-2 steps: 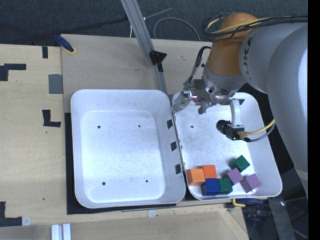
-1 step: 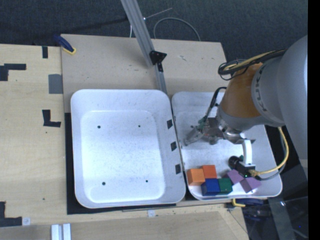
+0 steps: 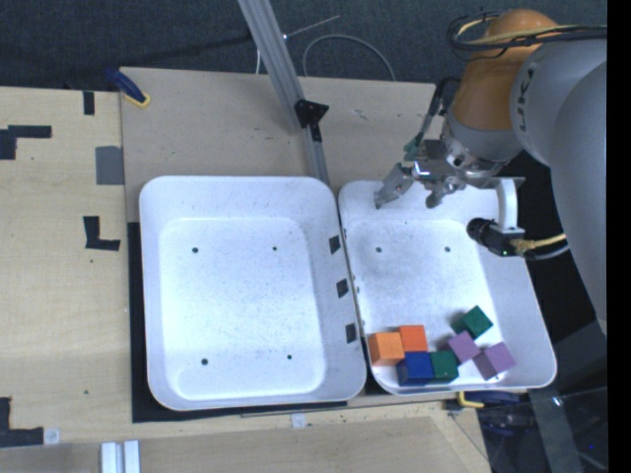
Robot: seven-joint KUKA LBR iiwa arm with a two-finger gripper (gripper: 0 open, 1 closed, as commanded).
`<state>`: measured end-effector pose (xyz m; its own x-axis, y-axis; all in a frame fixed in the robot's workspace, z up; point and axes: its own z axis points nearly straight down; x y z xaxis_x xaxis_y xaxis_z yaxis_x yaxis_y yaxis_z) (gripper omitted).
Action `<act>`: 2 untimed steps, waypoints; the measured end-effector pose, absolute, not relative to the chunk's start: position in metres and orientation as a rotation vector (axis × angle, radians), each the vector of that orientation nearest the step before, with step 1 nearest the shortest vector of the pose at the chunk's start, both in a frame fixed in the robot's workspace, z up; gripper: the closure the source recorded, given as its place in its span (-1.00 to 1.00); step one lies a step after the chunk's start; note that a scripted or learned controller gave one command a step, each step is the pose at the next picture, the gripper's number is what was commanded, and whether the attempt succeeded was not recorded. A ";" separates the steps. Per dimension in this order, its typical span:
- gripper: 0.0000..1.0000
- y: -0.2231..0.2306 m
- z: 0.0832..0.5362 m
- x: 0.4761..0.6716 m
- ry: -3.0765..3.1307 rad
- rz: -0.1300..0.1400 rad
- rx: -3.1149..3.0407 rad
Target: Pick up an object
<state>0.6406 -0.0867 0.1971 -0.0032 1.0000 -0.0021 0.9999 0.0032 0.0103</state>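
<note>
Seven blocks (image 3: 434,353) are counted at right bin's (image 3: 523,294) near end, well apart from gripper (image 3: 409,194); fingers spread, nothing between.

wooden bench (image 3: 217,131), two white bins (image 3: 237,195)

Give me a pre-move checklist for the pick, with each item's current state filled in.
1. Fingers spread: ok, the gripper is open.
2. Nothing already between the fingers: ok.
3. Targets present: ok, the blocks lie in the right bin, clustered at its near edge: orange block, blue block, green block, purple block.
4. Gripper above a target: not ok, it sits at the bin's far rim, well away from the cluster.
5. Room around the blocks: not ok, most touch one another; the green block looks the freest.
6. Gripper height above the bin floor: cannot tell.
</note>
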 end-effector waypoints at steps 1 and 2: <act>-1.00 -0.103 0.125 0.630 2.224 -0.011 2.227; -1.00 -0.073 0.269 0.615 2.221 0.007 2.214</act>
